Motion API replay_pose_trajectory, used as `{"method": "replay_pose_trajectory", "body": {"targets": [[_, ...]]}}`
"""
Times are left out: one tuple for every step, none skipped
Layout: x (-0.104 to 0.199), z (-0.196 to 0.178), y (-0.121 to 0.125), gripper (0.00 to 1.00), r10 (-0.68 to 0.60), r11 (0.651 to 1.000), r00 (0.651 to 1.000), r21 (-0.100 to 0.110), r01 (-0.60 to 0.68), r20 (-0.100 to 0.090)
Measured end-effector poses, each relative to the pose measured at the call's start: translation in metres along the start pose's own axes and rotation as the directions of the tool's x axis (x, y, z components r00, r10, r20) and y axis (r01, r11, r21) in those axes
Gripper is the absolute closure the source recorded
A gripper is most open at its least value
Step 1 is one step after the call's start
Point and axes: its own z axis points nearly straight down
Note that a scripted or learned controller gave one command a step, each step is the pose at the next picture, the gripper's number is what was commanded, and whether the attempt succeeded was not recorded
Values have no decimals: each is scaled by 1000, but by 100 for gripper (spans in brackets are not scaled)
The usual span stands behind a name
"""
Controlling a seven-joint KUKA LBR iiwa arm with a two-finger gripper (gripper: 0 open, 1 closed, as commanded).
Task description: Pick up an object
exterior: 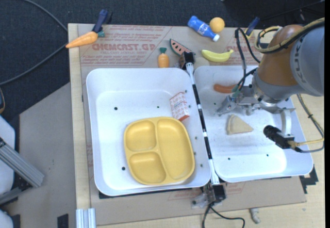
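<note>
In the right bin (268, 167) lie a beige wedge-shaped piece (238, 126) and a reddish sausage (225, 87). My gripper (236, 106) hangs low inside this bin, between the two, just above the wedge's far edge and a little in front of the sausage. I see nothing held in it. The grey arm with its orange band (278, 64) comes in from the right over the bin's far right part. The left bin (103, 118) holds a yellow divided plate (159, 149) and a small red-and-white packet (179, 106).
Behind the bins, on the cardboard, lie a carrot (82, 40), a small orange carrot piece (163, 60), a watermelon slice (178, 46), a banana (216, 55), a blue bottle (202, 27) and an orange ball (217, 24). A black fitting (276, 136) with cables sits right of the wedge.
</note>
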Motion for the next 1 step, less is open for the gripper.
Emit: {"method": "replay_pose_trajectory", "body": {"targets": [[10, 10, -36, 0, 0, 1000, 1000, 3, 0, -1]]}}
